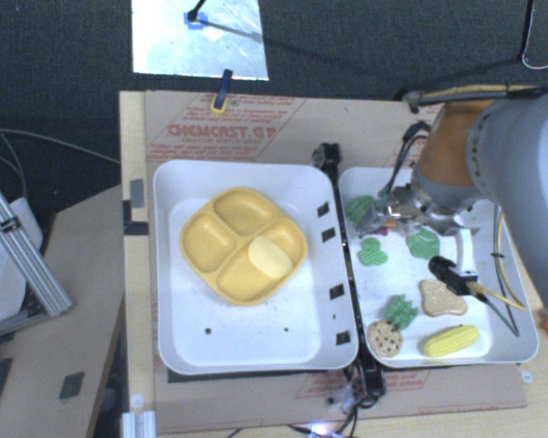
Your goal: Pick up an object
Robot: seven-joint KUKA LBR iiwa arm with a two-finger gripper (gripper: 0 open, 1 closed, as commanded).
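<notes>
Cardboard [228, 130] lettering "CHEMCAST GP"

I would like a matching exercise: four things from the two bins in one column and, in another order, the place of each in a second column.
Things:
1. yellow divided plate
2. corn cob
3. round cookie
4. tool

Places:
A. right bin, near front right corner
B. left bin, middle
C. right bin, upper part, among green pieces
D. right bin, front left corner

Pairs: 1-B, 2-A, 3-D, 4-C
</notes>
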